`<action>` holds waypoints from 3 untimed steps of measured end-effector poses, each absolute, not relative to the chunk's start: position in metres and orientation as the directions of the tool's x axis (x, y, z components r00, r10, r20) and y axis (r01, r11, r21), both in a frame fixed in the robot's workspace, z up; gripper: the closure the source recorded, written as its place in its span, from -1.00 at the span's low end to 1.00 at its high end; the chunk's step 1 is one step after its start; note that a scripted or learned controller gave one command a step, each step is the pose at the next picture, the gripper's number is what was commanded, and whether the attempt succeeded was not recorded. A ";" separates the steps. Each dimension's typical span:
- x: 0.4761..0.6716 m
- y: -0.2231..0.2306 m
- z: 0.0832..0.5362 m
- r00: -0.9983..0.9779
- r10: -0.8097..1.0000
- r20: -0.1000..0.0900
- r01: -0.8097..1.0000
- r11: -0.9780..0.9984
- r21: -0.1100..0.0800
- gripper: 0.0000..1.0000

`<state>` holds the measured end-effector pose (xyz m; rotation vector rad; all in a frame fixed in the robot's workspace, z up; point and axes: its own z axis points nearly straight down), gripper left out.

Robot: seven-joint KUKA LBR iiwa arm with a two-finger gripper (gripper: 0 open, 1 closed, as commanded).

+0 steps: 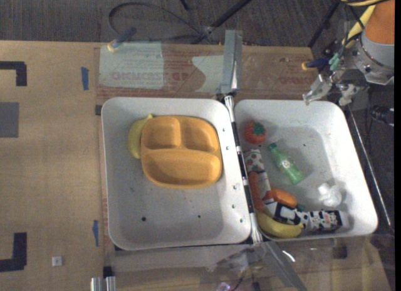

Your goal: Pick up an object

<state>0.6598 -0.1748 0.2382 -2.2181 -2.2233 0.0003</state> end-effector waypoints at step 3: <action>0.618 -0.170 0.124 -0.384 0.923 0.000 0.923 0.384 0.001 -1.00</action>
